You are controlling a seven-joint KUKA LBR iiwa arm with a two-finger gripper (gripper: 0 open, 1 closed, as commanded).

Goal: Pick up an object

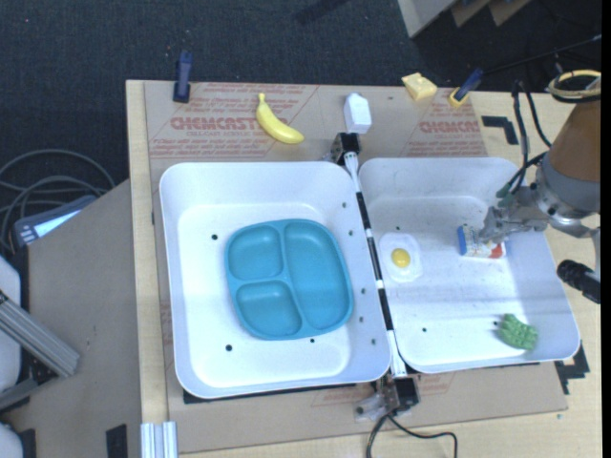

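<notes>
Fingers' spread indiscernible; gripper (pixel 489 237) low in right bin (pixel 458 175) (beside small blue-red object (pixel 477 245)).

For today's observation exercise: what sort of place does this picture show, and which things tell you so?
Probably a robotics lab test bench: a robot arm reaches over two white bins, toy foods such as a banana lie about, and cables trail on the floor.

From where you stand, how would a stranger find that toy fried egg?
Look in the right-hand white bin, along its left wall beside the divider. The fried egg lies flat there: white with a yellow yolk, unlike the green piece in the near corner.
</notes>
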